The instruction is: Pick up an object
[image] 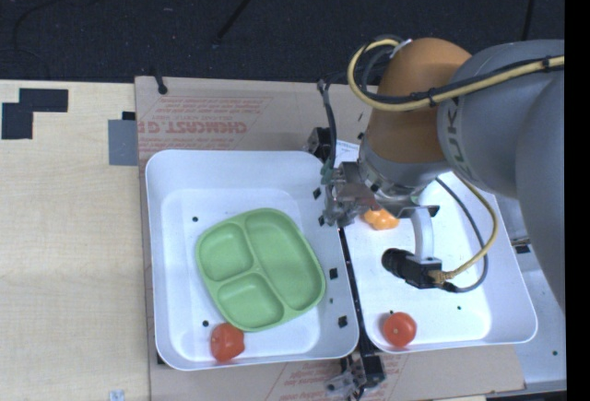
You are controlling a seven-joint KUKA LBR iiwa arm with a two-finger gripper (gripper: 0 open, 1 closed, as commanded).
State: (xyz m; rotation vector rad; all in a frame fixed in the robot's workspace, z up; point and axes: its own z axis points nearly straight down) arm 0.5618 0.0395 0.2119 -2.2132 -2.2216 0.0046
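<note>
**With the wrist low over the right bin, the orange piece is the nearest pick**

While the arm (498, 113) hangs over the inner edge of the right bin (502, 321), its gripper (355, 201) sits just beside a small orange object (381, 220), partly tucked under the wrist. Whether the claw is wide or narrow cannot be told from this slant. A red tomato (399, 329) lies near that bin's front wall, well apart from the wrist; another red tomato (227, 341) rests in the left bin (171, 178) just beside the green divided plate (260, 269). To do the grasp well, I judge the claw should centre squarely over the orange piece, clear of the dividing wall, and descend straight before closing
</note>
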